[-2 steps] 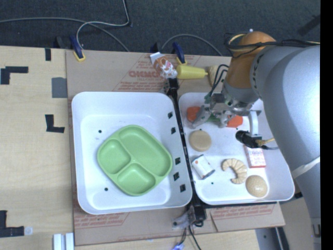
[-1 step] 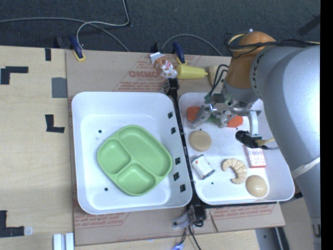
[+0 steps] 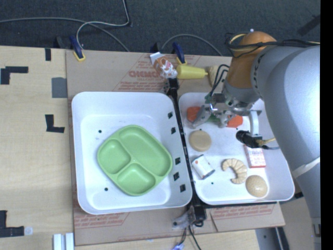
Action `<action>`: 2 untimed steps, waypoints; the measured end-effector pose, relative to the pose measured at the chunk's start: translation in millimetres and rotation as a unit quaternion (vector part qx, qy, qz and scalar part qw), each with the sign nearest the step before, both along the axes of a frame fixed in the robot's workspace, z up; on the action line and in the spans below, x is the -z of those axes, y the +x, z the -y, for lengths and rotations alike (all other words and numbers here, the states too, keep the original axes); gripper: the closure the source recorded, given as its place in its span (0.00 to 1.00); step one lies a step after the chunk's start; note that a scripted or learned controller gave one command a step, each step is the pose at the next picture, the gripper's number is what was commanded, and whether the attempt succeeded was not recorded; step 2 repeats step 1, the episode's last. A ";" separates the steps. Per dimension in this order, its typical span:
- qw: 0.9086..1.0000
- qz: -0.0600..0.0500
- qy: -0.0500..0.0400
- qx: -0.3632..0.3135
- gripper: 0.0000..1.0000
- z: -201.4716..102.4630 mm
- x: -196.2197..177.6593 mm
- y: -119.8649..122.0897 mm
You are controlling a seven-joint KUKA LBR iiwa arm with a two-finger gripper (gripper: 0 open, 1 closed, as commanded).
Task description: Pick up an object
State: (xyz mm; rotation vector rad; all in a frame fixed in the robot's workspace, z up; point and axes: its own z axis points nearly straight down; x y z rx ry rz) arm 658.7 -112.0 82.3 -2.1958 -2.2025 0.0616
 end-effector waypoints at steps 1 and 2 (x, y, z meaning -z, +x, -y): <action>1.000 0.001 -0.005 0.002 0.00 -4.2 -0.3 -0.6; 1.000 0.001 -0.005 0.002 0.00 -4.2 -0.3 -0.6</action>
